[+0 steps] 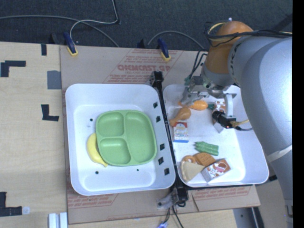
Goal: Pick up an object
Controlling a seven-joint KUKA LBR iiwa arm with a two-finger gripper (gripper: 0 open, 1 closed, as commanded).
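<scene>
My gripper (191, 95) is low over the far end of the right bin (254, 148), under the grey arm with its orange band. An orange carrot-like piece (200, 105) lies just beside it, and a tan drumstick-shaped toy (182, 113) sits a little nearer the bin's left wall. The arm hides the gripper's tips, so I cannot make out anything held. Further forward in the same bin lie a small white carton (180, 133), a green piece (206, 147), a brown cracker (204, 159), a pale wedge (189, 170) and a red-and-white packet (216, 169).
The left bin (78, 127) holds a green divided plate (126, 137) with a yellow banana (94, 151) along its left side. Black clips (156, 78) join the bins along the middle wall. Cables run across the dark floor behind the bench.
</scene>
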